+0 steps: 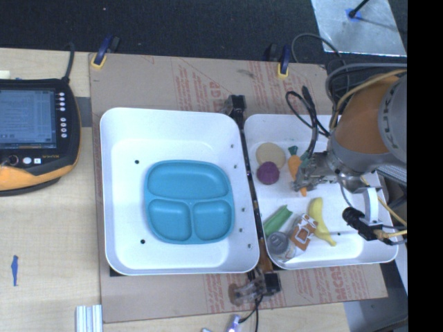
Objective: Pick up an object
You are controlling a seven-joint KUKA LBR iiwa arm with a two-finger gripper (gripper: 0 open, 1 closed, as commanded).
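- The arm (367, 126), grey with its orange band, reaches in from the right and hangs over the right bin (346, 253).
- Its gripper (304, 178) points down near the bin's middle, just beside a small orange carrot (295, 163). Whether the fingers are released or clenched I cannot tell from here; the wrist and cables hide them, and nothing shows between them.
- Things to pick lie in the right bin. A pale tan rounded piece (271, 153) sits at the upper left, with a purple ball-like item (268, 173) touching its lower edge.
- Lower down, a green piece (277, 219) lies at a slant near the bin's left wall.
- A yellow banana (319, 219) lies to the right of it, and a small orange-and-white packet (302, 232) rests against the banana's lower left side.
- A grey round can (278, 243) sits at the bin's lower left corner, just below the green piece.
- The left bin (124, 144) holds a blue divided plate (188, 200) lying flat in its middle.
- A tablet-like controller (31, 133) with an orange-trimmed casing lies on the bench to the far left, well apart from both bins.
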